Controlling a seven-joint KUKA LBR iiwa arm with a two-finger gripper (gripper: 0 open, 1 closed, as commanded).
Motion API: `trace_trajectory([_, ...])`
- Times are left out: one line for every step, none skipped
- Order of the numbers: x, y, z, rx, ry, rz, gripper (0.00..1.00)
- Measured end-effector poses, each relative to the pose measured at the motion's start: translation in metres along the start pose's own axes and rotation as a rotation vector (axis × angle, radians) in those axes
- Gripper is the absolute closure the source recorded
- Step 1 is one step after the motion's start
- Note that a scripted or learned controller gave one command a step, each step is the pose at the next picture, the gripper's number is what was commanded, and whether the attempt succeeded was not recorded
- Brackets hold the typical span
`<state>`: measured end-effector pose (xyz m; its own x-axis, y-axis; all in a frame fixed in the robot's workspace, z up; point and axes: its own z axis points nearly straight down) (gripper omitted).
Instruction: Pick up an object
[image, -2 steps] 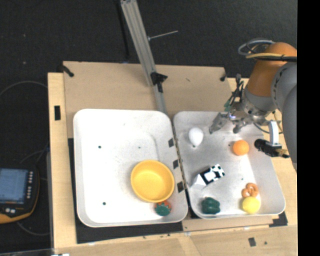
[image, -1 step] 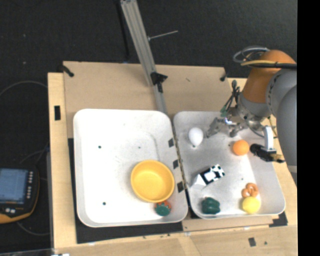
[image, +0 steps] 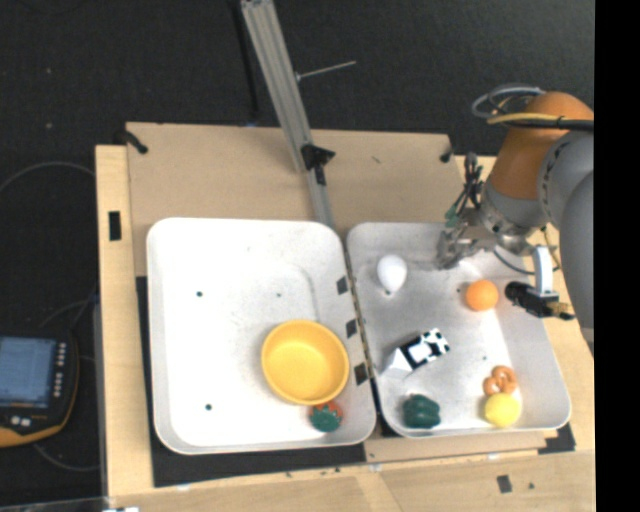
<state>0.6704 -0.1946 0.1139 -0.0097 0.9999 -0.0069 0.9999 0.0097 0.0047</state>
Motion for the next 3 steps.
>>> trace_trajectory([-0.005,0.012,-0.056,-0.003,0.005,0.003,1.00])
trace_trajectory([-0.009,0.010,-0.101,-0.002,0.005,0.006,1.00])
trace_trajectory([-0.010,0.012,-0.152,-0.003,0.005,0.003,1.00])
